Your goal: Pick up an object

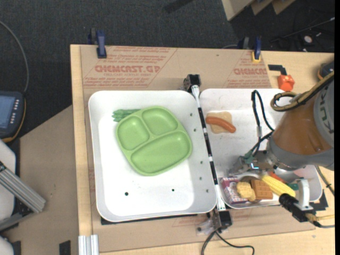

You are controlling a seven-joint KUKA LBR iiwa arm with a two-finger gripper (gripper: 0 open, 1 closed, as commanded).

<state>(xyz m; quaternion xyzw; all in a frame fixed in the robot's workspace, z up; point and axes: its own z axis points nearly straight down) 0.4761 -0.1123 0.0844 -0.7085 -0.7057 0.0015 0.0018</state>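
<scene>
Camera view looks down on two shallow white bins: the left bin [106, 195] holds a green three-compartment plastic plate [154, 139] with a small green leafy piece [123, 114] touching its upper-left edge. At lower right, the grey arm with its orange band [303, 132] hangs over the right bin [234, 97], its gripper [249, 163] just above a cluster of toy foods (waffle [260, 190], yellow corn cob [279, 185], purple-edged packet [231, 187]). Whether the gripper is spread or closed I cannot tell; a toy hot dog in its bun [220, 122] lies apart, toward the bin's upper left.

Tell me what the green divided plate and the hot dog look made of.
Green plate: likely moulded plastic, with a smooth matte surface, uniform colour and rounded compartment walls. Hot dog: probably a plastic toy, with flat even colours and a slight sheen; could be rubber.
</scene>
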